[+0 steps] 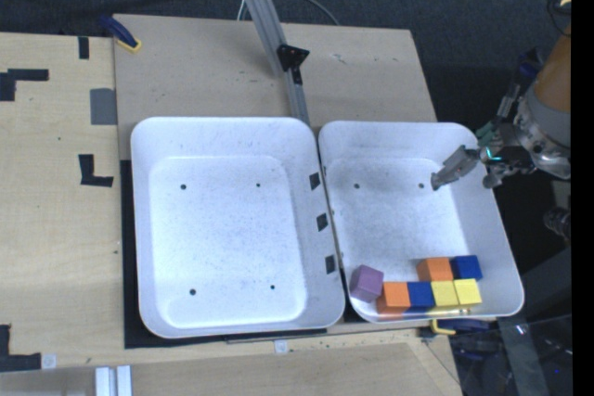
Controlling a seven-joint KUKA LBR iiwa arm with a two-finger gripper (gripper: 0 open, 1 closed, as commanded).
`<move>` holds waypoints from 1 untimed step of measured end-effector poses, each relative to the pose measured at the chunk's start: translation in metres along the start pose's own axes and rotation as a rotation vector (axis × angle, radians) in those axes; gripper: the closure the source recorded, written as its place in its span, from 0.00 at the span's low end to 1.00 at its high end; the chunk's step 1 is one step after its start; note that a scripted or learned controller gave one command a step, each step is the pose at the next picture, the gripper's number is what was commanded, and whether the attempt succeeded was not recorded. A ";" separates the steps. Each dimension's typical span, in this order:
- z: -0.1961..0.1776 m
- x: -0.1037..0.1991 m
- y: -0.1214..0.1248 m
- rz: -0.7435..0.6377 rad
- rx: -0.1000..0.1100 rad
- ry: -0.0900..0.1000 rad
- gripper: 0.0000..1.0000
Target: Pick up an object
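Several small blocks lie clustered in the near right corner of the right bin (390, 199): a purple block (368, 280), an orange block (397, 294), a blue block (420, 294), two yellow ones (456, 292), and behind them another orange block (433, 270) and blue block (465, 267). My gripper (471, 172) hangs over the bin's far right edge, well behind the blocks. Its fingers are spread, one grey finger (452, 169) pointing down-left into the bin, with nothing between them.
The left bin (223, 199) sits beside the right one, the two rims touching. A slanted metal pole (260, 0) with a black clamp (293, 57) crosses the bench behind the bins. A blue and yellow tool (121, 32) lies at the far left.
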State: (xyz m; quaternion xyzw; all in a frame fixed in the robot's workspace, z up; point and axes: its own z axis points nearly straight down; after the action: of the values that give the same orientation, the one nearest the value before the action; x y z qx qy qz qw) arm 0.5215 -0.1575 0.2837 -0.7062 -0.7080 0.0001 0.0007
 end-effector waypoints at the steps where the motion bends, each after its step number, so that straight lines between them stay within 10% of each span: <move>1: 0.054 0.030 -0.006 0.001 0.006 0.001 0.00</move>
State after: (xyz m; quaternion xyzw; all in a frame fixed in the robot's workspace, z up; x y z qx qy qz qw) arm 0.5148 -0.1271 0.2298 -0.7064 -0.7078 0.0019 0.0029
